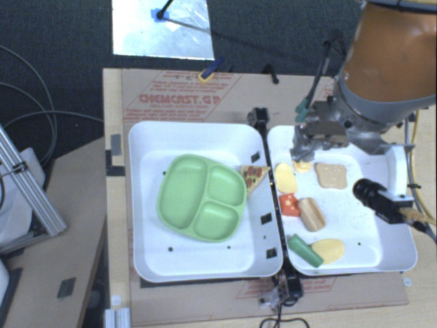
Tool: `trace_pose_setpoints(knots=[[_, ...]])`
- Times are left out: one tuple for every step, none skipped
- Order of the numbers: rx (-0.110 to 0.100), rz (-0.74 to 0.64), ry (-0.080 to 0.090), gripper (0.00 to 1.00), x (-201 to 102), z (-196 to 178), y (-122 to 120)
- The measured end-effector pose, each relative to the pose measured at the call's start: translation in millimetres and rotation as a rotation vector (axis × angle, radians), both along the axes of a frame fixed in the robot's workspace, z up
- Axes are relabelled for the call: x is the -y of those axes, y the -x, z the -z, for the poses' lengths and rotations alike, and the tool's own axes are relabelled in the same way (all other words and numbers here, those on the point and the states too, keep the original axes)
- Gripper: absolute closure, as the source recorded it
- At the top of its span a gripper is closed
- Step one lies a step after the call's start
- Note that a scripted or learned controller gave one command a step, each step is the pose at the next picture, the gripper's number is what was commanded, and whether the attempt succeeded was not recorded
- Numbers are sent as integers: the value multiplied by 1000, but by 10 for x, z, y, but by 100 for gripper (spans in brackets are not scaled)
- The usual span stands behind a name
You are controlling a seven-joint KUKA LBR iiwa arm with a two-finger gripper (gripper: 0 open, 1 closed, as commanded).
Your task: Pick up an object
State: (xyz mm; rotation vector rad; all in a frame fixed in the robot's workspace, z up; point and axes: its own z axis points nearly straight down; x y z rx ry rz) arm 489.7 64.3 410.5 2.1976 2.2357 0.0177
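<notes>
**Reaching Into the Right Bin Over a Small Yellow Piece**

Hanging low over the back left corner of the right bin point(392, 166), the gripper point(305, 152) sat directly above a small yellow piece point(301, 165), of which only a pale yellow sliver showed below the grey metal. Whether the fingers were spread or closed could not be told, nor whether they touched that piece; the gripper's own body hid them.

Other toy foods lay in the same bin. A pale yellow rounded lump point(285, 179) rested near the left wall, just below the gripper. A tan slice of bread point(332, 175) lay flat to its right. A red block point(289, 204) and a brown bread roll point(312, 214) sat side by side at mid-bin, touching or nearly so. Nearer the front, a green cylinder point(304, 250) lay at a slant beside a yellow wedge point(329, 250).

In the left bin point(147, 251) a green divided plate point(203, 197) lay flat, and a slice of pizza point(252, 177) rested against its right rim, close to the wall between the bins.
</notes>
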Motion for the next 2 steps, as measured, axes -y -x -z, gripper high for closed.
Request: trace_pose_setpoints(knots=[[3,-6,0,100,0,-110,-7],[6,-11,-1,100,-1,-220,-15]])
